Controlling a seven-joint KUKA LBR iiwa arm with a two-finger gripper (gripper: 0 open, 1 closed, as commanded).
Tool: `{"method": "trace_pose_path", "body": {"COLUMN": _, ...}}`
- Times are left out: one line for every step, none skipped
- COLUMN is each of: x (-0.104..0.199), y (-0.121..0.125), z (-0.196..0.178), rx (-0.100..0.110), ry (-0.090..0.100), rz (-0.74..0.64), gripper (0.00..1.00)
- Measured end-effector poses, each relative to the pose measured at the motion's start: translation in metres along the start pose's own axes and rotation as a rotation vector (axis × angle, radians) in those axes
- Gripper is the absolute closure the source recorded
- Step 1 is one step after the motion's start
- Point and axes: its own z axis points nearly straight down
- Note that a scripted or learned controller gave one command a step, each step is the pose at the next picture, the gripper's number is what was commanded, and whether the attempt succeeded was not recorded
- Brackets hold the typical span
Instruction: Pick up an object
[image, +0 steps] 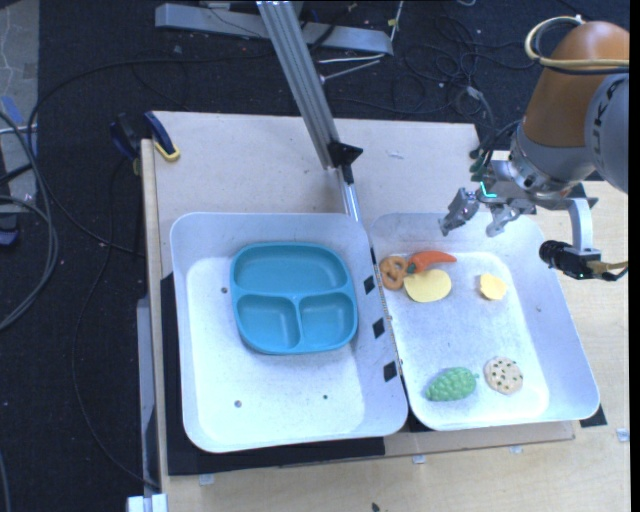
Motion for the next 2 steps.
{"method": "trace_pose_path", "body": {"x": 0.000, "y": 0.001, "z": -0.001, "rx": -0.002, "ry": 0.000, "rz": 0.000, "gripper": 0.00}}
{"method": "trace_pose_path", "body": {"x": -0.002, "y": -0.002, "z": 0.063, "rx": 0.004, "ry": 0.001, "rz": 0.001, "gripper": 0.00}}
